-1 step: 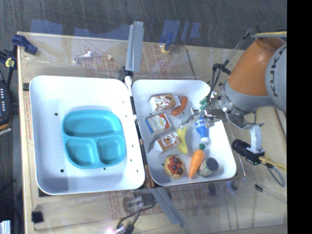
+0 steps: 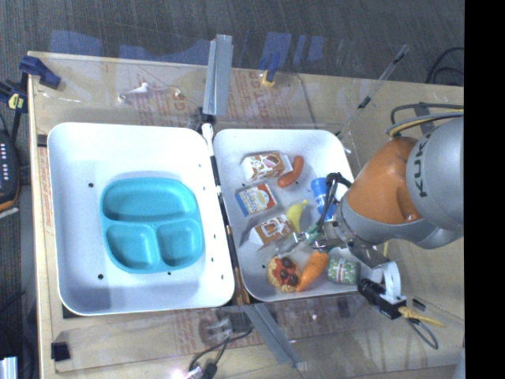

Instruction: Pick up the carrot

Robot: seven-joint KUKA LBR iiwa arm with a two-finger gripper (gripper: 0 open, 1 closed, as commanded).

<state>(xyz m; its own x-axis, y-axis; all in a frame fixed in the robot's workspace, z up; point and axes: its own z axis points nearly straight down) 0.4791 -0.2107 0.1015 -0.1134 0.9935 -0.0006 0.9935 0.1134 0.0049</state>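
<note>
Carrot (image 2: pixel 312 268) lies in right bin (image 2: pixel 237 212), near front edge, beside pizza slice (image 2: pixel 283 272) | gripper (image 2: pixel 319 239) just above carrot's top; grip state cannot be told.

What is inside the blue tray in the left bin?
The blue tray has three compartments, and all three look bare blue. It sits in the left bin. The bin floor beneath the tray is covered, so that part cannot be seen.
</note>
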